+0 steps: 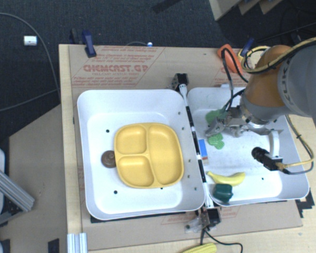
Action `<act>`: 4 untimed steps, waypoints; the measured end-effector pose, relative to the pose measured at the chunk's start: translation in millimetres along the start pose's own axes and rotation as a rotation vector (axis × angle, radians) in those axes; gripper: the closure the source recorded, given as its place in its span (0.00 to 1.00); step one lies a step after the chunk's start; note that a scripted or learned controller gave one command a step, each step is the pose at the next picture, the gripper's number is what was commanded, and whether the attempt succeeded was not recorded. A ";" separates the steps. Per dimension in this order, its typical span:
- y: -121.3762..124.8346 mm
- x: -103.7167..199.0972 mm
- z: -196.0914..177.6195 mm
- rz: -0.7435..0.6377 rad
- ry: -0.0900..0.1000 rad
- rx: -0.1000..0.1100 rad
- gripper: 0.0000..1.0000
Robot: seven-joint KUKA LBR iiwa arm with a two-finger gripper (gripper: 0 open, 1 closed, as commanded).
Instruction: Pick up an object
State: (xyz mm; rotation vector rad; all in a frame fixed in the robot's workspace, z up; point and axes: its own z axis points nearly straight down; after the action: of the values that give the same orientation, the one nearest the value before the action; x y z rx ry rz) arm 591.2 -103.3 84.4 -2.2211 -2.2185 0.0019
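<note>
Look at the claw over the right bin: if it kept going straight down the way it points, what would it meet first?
Probably the green object just under the claw in the right bin. Depth is hard to judge from above, so it may land beside it, on the bin floor.

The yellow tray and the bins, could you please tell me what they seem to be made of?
The yellow tray looks like moulded plastic with a smooth, slightly matte finish: rounded corners, three pressed compartments, even colour. The two bins look like thin glossy white plastic, judging by soft highlights and rounded rims, though coated metal cannot be excluded.
</note>
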 end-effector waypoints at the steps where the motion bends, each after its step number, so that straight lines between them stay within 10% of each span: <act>1: 44.2 7.6 -0.6 -0.002 -0.001 -0.004 0.00; 2: 44.8 7.7 -11.0 -0.002 -0.001 -0.006 1.00; 3: 44.6 7.8 -10.7 -0.002 -0.001 -0.006 0.00; 4: -33.1 -3.6 0.6 0.000 0.000 0.000 0.00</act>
State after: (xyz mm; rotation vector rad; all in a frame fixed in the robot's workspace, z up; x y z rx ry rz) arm 558.1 -106.8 83.9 -2.2214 -2.2181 0.0026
